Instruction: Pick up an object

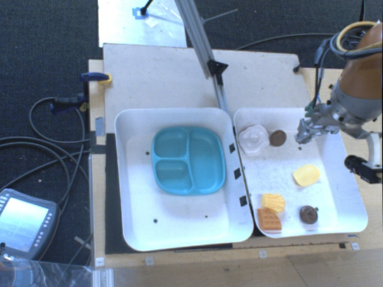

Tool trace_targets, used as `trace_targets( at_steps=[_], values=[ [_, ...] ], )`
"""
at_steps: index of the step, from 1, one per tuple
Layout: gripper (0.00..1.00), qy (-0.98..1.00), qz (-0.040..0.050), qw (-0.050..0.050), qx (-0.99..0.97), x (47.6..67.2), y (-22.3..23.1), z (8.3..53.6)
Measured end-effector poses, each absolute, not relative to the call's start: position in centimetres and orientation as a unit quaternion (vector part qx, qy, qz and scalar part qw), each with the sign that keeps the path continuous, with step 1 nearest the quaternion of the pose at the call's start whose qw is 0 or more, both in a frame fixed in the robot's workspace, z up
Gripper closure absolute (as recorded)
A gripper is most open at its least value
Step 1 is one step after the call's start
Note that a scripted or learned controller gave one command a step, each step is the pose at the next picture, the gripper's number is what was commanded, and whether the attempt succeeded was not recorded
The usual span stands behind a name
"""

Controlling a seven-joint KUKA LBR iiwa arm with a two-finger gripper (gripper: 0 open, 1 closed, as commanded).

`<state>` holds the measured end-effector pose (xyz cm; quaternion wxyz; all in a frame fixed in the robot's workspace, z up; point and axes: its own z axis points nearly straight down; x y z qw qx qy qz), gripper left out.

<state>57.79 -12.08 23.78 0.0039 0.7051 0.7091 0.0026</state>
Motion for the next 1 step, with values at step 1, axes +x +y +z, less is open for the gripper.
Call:
trace_targets(
  at_steps=[1],
  values=[
    [1.0, 0.709, 0.0021, 0.003, 0.705, 57.96, -12.1, 28.35]
  ],
)
